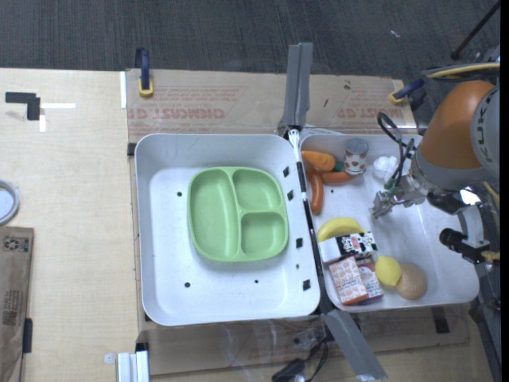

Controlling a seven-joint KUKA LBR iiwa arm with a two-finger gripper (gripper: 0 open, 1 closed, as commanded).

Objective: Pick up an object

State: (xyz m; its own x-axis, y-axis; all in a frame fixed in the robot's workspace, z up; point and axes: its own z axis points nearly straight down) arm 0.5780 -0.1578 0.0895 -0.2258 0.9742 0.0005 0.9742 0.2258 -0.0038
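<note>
your claw (382,206) hangs over the right bin (445,293), in its bare middle stretch, with the arm (457,134) reaching in from the right. you cannot tell from this angle how far it is spread, and you can see nothing caught in it, so read the pick as not yet made. nearest to it are the banana (340,228) just to its lower left and the small patterned carton (357,244) below that. further down lie the red-and-white packet (351,282), the lemon (388,270) and the brown round thing (411,280). up in the far corner sit the carrot (319,160), a sausage (316,192) and a little cup (355,155). the left bin (151,237) holds the green divided plate (238,212). what is left for you, by my judgement: descend on one item, close, lift
</note>
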